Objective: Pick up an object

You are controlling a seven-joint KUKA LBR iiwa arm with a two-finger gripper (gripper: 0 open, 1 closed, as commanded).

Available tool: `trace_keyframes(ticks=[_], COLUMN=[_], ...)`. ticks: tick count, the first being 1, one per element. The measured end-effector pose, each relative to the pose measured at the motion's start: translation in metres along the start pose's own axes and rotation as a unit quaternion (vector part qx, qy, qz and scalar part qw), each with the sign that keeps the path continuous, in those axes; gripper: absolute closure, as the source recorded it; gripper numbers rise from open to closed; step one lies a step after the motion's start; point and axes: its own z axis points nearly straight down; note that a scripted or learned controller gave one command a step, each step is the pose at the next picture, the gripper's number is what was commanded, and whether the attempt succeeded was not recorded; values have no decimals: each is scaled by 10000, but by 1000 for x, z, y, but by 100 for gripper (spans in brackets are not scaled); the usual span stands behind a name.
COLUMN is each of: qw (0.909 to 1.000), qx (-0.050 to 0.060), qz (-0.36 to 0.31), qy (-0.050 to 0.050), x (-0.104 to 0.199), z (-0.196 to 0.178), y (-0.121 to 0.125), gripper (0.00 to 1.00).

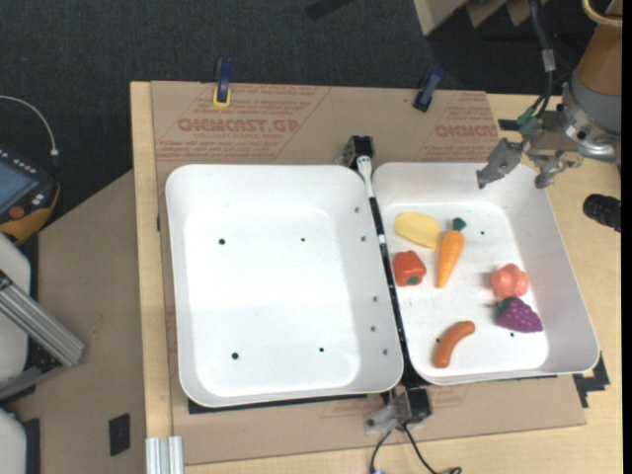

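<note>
- Although most of the grey arm with its orange band (604, 62) is cut off at the upper right edge, its two-finger gripper (519, 164) shows over the right shallow white bin's (568, 265) far rim, at about one o'clock from that bin's middle; the two dark fingers (497, 166) stand spread apart with nothing between them.
- Small dark parts at the bins' shared seam are too small to make out.
- Six plastic toy foods lie in the right bin: a pale yellow lemon-like piece (418, 229) at eleven o'clock, an orange carrot with a green top (449, 254) just beside it, and a red pepper (409, 268) at nine o'clock near the seam.
- A pinkish-red round fruit (509, 280) sits at three o'clock, touching a purple grape bunch (519, 315) below it.
- An orange-brown sausage (452, 343) lies tilted at six o'clock.
- Beside it, the left shallow white bin (197, 265) shows four small dark dots.
</note>
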Motion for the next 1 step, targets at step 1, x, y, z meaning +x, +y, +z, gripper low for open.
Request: trace_keyframes(ticks=[1], qw=[10000], qx=[52], qz=[10], qy=[14], x=[-11], z=[81], y=[-18], gripper=[0])
